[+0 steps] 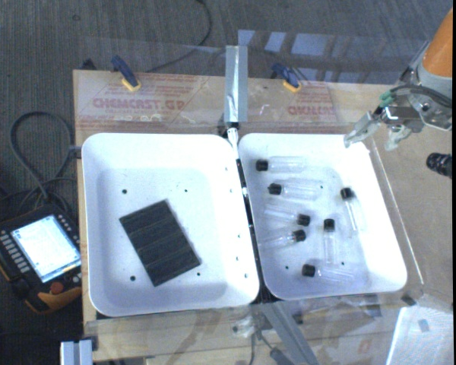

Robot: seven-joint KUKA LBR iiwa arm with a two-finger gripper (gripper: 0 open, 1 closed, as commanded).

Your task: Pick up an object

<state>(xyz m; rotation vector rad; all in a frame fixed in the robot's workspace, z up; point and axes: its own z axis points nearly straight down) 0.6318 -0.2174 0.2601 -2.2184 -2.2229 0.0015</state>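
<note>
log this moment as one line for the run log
gripper: above right bin's far right corner, holding nothing | right bin: clear vials with black caps | left bin: black ridged plate

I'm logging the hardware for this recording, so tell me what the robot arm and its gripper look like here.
At the view's upper right, the arm shows an orange band above a pale grey wrist section. Below it sits the gripper, a compact assembly of silvery grey metal with darker parts, tapering to thin, light-coloured fingers. No markings can be made out on it at this size.

bins [91, 204] - 2 | black-capped vials [289, 190] - 7 | black ribbed pad [159, 242] - 1
</note>
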